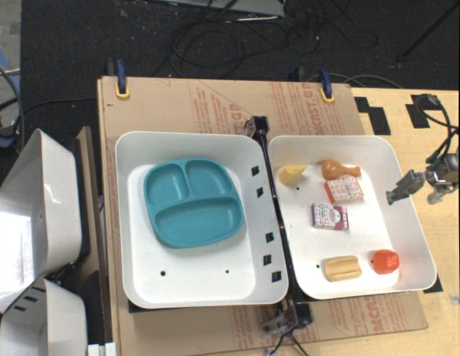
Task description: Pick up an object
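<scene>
The right bin (408,221) holds several small items. They are a yellow wedge (293,173), a brown drumstick-shaped piece (340,170), a red and white packet (343,190), a purple packet (329,216), a tan bun (341,268) and a red tomato-like ball (385,261). My gripper (418,192) hangs over the right rim of this bin, to the right of the red and white packet. Its fingers (398,192) stand apart, open, with nothing between them.
The left bin (133,258) holds a teal divided plate (193,202). A black divider (273,213) runs between the two bins. Grey tubs (37,206) stand off the bench at the left. Two clamps (122,87) hold the back edge of the board.
</scene>
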